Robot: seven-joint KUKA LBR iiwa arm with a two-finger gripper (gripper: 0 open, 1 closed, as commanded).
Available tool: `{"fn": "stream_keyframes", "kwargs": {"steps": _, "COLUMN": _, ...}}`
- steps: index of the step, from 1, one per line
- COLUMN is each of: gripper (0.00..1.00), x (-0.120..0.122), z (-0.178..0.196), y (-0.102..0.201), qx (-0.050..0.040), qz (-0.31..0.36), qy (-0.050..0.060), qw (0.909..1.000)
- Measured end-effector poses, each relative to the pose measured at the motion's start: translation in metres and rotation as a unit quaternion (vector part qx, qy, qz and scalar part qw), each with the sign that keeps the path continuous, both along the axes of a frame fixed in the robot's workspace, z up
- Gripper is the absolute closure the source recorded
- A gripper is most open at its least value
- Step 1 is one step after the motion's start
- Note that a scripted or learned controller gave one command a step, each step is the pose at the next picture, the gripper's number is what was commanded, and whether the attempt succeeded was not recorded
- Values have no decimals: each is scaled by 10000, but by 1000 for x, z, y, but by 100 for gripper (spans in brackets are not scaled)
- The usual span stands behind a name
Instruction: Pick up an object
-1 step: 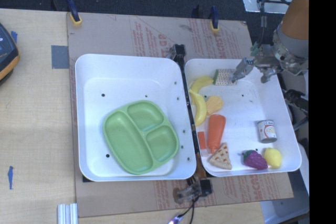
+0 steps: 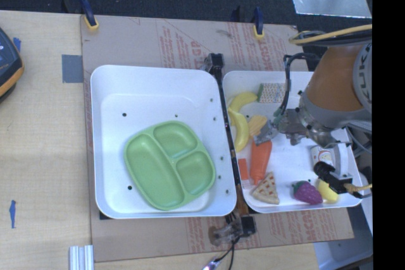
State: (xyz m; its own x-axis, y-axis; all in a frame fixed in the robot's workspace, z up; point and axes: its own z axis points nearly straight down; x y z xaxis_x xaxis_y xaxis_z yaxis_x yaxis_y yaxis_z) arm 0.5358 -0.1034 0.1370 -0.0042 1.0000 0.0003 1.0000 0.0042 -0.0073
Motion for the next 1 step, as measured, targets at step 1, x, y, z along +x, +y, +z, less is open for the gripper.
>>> {"fn": "stream_keyframes", "kwargs": {"steps": 1, "gripper": 0, "x": 67, "z": -40, "y": -12, "qx": -3, "qz": 13, "qy": -66, "qw": 10000}}
